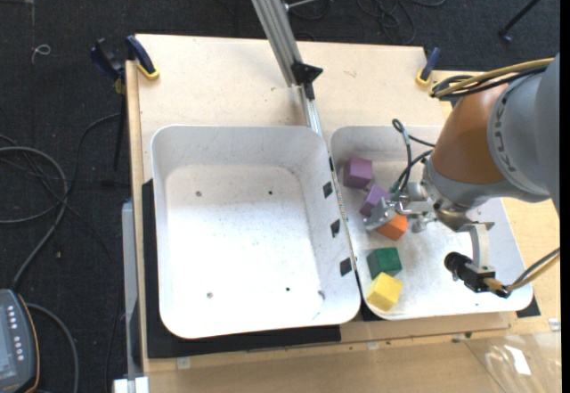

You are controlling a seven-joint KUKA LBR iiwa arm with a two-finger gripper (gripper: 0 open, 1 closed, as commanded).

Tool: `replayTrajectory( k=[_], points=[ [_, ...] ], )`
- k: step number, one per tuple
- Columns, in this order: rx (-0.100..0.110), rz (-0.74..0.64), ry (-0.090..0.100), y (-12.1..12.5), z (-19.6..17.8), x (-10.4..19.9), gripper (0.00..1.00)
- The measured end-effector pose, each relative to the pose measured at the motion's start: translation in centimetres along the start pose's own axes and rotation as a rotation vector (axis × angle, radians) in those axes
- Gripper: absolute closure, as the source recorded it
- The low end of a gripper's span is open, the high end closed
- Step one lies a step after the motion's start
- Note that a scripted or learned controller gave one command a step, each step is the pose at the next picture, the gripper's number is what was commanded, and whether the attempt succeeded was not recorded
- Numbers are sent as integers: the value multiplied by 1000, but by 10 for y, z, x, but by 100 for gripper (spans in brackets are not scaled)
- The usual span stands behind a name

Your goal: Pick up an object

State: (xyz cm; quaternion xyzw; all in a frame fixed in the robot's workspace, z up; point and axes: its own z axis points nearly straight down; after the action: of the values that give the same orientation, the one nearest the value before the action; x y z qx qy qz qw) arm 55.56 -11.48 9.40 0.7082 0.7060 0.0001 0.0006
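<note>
My gripper hangs low in the right bin, right over an orange block and against a purple block. The gripper's metal body hides part of both blocks. A second purple cube lies further back near the bin's left wall. In front of the gripper sit a green cube and, nearer the front rim, a yellow cube.
The left bin stands beside the right one, the two sharing a raised divide. A slanted metal rail crosses the back of the bench. Clamps sit at the bench's back corners.
</note>
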Motion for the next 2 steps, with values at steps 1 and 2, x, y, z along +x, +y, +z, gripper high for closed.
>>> replayTrajectory(
  k=[1,2],
  points=[
    [0,-2,0,0,-11,1,100],
    [-6,-10,2,-10,-105,52,100]
  ],
)
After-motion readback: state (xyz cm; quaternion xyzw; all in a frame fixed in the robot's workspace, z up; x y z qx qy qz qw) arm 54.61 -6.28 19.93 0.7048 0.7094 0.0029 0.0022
